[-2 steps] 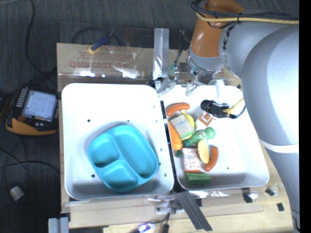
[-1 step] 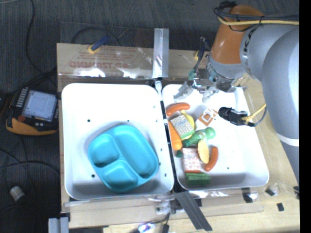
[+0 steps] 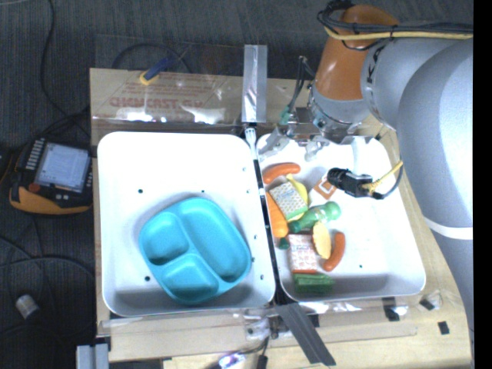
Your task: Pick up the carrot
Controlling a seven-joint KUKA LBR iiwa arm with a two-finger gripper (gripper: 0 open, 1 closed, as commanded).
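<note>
The carrot [image 3: 276,213] is a slim orange piece lying lengthwise against the left wall of the right bin [image 3: 400,275]. A yellow and grey piece [image 3: 290,197] lies partly over it. My gripper [image 3: 294,139] hangs over the far left corner of that bin, beyond the pile and apart from the carrot. Nothing shows between its tips.
Around the carrot lie a red-orange sausage [image 3: 280,171], a green vegetable [image 3: 316,214], a red box [image 3: 302,254], a second red sausage [image 3: 335,252] and a dark green piece [image 3: 312,281]. A blue divided plate [image 3: 196,248] sits in the left bin [image 3: 123,167].
</note>
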